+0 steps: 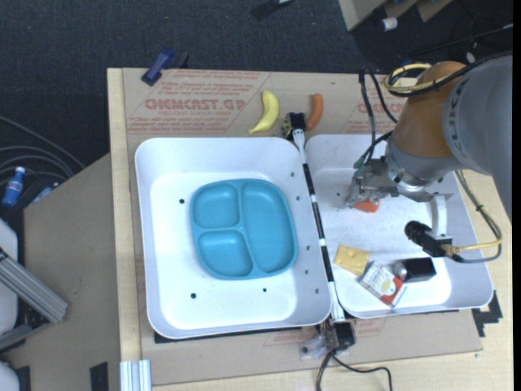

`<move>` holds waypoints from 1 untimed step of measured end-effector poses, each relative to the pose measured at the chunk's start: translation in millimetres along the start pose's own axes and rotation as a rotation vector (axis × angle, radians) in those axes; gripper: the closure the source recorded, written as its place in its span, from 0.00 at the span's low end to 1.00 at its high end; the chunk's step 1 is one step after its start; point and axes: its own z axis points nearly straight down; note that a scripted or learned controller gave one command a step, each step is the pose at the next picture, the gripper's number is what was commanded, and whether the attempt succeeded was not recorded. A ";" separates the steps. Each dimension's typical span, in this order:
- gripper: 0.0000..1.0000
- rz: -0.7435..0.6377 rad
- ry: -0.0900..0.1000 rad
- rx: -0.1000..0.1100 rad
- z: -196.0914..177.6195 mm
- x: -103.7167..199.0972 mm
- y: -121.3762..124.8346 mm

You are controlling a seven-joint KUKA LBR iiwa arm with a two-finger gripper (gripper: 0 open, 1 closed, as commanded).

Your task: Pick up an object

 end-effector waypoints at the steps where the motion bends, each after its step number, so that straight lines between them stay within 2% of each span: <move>1: 1.00 -0.002 0.000 -0.002 -107.3 53.5 -41.2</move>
